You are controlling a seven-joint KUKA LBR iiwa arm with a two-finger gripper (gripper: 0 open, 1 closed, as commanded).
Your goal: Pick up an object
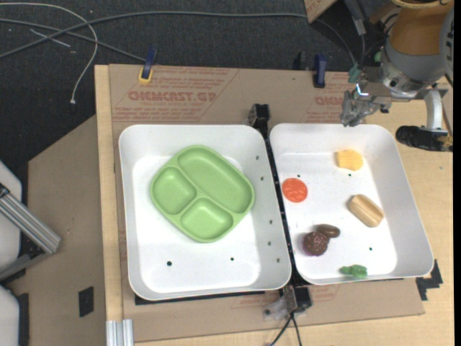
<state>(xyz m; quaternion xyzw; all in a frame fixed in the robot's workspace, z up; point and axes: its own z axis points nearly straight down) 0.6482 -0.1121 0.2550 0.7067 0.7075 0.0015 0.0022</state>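
While the grey arm with the orange band reaches in at the upper right, its gripper hangs above the far rim of the right shallow white bin with nothing between its fingers — how far they are parted I cannot tell. Scattered and apart in that bin lie a pale yellow wedge-like block, a flat orange-red disc, a tan bread-roll-shaped piece, a dark brown lumpy object and a small green piece by the near wall. The left shallow white bin on the table holds a light green three-compartment plastic plate, set at an angle.
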